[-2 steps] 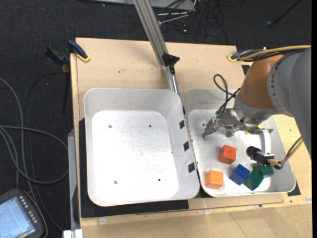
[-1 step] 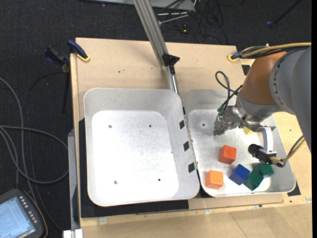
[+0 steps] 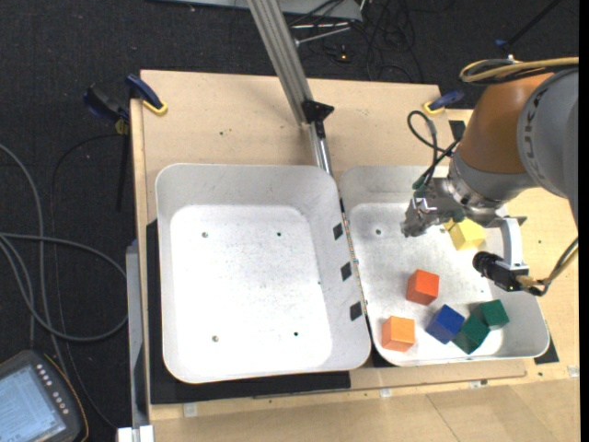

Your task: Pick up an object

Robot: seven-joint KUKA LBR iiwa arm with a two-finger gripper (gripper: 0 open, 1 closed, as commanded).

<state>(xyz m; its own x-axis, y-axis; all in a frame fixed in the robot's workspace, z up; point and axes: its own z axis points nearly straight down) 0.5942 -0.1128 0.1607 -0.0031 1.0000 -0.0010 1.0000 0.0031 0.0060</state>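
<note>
A: Going from the left of the frame, what is lying where?

B: The left bin [image 3: 244, 270] is sitting at centre-left with only speckles and small holes showing on its floor. The right bin [image 3: 382, 224] is holding 6 blocks in the lower right of the frame: 2 orange blocks, one [image 3: 398, 332] near the bottom rim and one [image 3: 423, 286] above it, then a blue block [image 3: 448, 323], 2 green blocks [image 3: 485, 323] touching each other by the right rim, and a yellow block [image 3: 467, 235] just beside the wrist.

A: And the gripper?

B: The gripper [image 3: 416, 219] is hanging over the upper part of the right bin, left of the yellow block. It is too dark and small for me; I cannot tell how its tips are standing, and nothing is showing between them.

A: What could be going wrong from here?

B: In my judgement it is hovering over bare floor, so a straight descent is risking a close on nothing. The blue and green blocks are crowding together, so a finger could be landing on a neighbour and nudging the target away.

A: Any writing?

B: None that I am able to read; the screen [image 3: 32, 403] at lower left is too small
</note>
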